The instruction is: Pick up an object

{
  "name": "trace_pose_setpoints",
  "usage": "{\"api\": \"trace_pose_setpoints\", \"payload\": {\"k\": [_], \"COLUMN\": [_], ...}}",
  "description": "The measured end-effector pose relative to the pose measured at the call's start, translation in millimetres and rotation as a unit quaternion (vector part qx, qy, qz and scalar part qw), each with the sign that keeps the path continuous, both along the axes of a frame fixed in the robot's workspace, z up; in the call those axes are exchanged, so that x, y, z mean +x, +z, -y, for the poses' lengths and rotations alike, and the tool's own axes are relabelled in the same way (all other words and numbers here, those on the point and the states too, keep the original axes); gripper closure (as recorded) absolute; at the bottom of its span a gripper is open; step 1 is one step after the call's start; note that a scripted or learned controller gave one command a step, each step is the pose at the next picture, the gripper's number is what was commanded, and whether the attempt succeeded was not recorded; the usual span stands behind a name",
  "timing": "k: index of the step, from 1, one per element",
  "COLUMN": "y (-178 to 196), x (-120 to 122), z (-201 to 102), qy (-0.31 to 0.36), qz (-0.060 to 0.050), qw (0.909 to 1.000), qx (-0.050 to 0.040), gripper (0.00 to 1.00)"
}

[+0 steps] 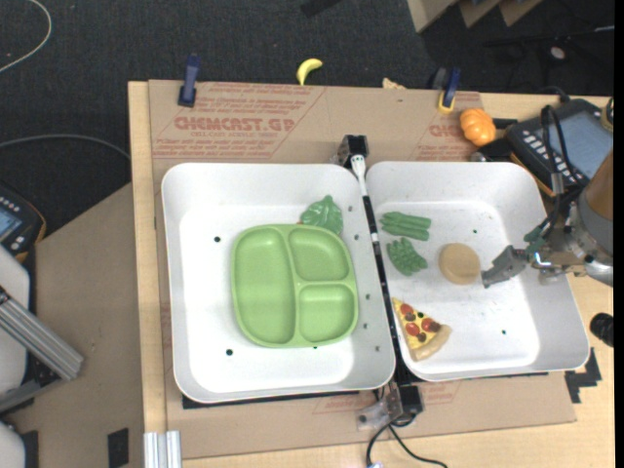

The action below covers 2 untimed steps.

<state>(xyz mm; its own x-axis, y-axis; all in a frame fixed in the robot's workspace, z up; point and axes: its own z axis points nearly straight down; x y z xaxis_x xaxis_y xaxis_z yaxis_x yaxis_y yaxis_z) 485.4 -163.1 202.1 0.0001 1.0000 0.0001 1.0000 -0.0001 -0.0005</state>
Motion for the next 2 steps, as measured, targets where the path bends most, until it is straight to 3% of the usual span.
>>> {"api": "trace_pose_setpoints", "payload": {"k": [1, 2], "y": [110, 156], "x": [-5, -2], "z": [-36, -109], "qy": [0.003, 0.005], "qz": [0.006, 0.004], "qw": [1.0000, 1.0000], "qx": [-0.0011, 0.0005], "gripper": [0.00, 0.00]}}
